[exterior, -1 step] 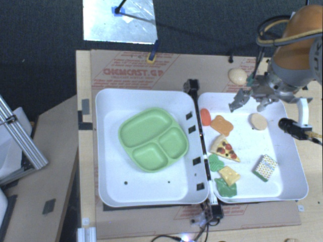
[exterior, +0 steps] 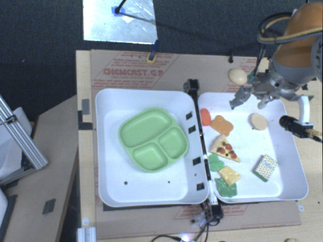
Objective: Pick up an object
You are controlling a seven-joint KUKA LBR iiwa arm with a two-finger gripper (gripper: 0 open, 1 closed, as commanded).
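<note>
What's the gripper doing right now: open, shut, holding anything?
Gripper: open, nothing between its fingers, poised over the far end of the right bin, above the round tan piece.

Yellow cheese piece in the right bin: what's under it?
The yellow cheese piece lies on green leafy pieces that stick out above-left and below it, in the right bin. Whatever sits directly beneath the cheese is covered.

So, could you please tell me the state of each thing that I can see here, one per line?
gripper: open, holding nothing, above the right bin's far edge
green tray: flat in the left bin, compartments bare
pizza slice: lying flat in the right bin
round beige piece: lying loose, apart from the gripper
patterned block: lying tilted
</note>
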